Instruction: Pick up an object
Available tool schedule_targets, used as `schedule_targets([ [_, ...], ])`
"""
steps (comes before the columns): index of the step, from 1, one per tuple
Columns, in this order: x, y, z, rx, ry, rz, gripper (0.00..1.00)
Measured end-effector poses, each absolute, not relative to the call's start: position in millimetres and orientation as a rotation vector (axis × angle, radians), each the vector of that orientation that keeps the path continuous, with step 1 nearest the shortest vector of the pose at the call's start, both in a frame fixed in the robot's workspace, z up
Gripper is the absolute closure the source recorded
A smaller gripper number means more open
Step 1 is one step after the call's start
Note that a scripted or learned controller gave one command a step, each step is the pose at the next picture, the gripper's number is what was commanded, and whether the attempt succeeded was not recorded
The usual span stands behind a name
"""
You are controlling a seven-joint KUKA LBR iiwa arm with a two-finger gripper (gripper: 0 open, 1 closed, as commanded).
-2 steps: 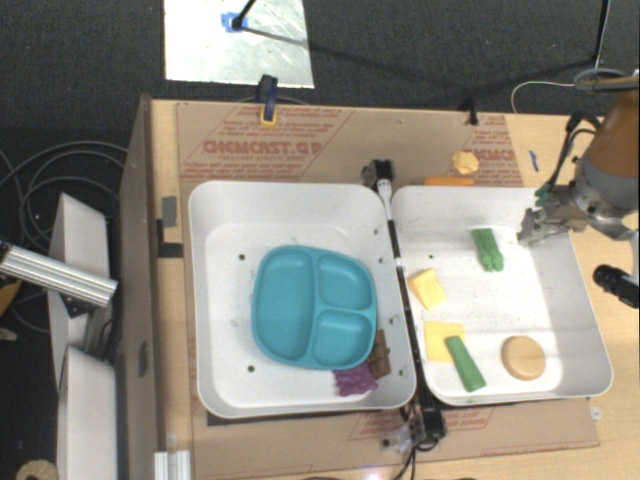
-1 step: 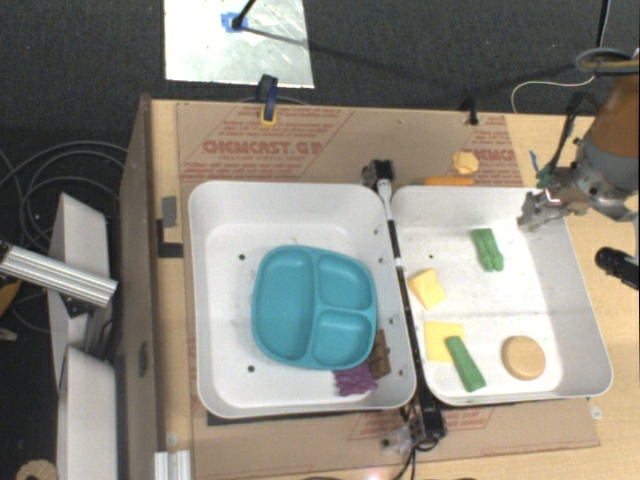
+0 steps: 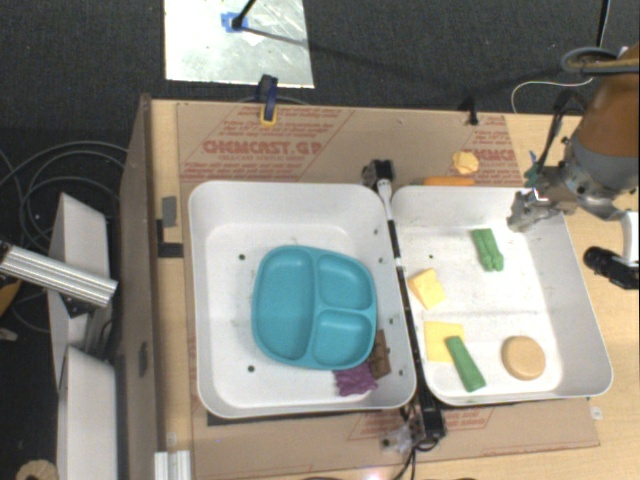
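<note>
The right bin (image 3: 560, 298) holds a green stick (image 3: 487, 249) near its back, a yellow wedge (image 3: 427, 289) at its left, a yellow block (image 3: 441, 338) with a second green stick (image 3: 464, 362) lying against it, and a tan round piece (image 3: 523, 357) at the front right. My gripper (image 3: 528, 208) hangs over the bin's back right corner, right of and behind the first green stick. Nothing shows between its tips.
The left bin (image 3: 230, 218) holds a teal divided plate (image 3: 315, 308), with a purple piece (image 3: 352, 380) and a brown piece (image 3: 381, 356) by its front right edge. An orange stick (image 3: 449, 180) and a yellow lump (image 3: 466, 162) lie on the cardboard behind the right bin.
</note>
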State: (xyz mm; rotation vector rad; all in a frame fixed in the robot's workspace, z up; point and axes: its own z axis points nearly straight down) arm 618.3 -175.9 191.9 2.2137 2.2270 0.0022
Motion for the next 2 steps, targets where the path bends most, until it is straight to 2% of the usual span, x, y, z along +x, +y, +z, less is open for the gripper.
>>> schedule_targets([
  [1,604.8,-197.3,191.8,2.220,2.219,0.000,1.00],
  [2,625.7,-153.6,196.1,2.210,2.230,0.006,1.00],
])
